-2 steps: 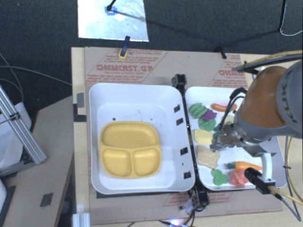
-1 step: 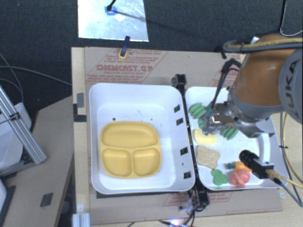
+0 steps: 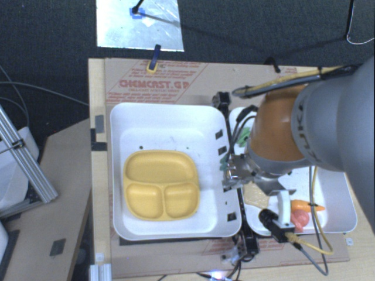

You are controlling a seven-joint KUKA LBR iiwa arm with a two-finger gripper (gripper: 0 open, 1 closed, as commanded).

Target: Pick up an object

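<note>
A yellow divided tray (image 3: 161,184) lies flat in the middle of the left bin (image 3: 170,113). My arm reaches across the right bin (image 3: 344,214) and hides most of it. The gripper (image 3: 232,173) hangs low over the strip where the two bins meet, just right of the yellow tray. In the right bin's near part, a small orange piece (image 3: 306,205) lies against a red-pink piece (image 3: 300,218), both to the right of the gripper. A bit of a green thing (image 3: 241,137) peeks out by the wrist at the right bin's left edge.
The bins rest on a cardboard sheet (image 3: 152,84) with red print. A shiny metal plate (image 3: 139,16) lies beyond it at the back. Aluminium framing (image 3: 23,163) stands off the bench at the left.
</note>
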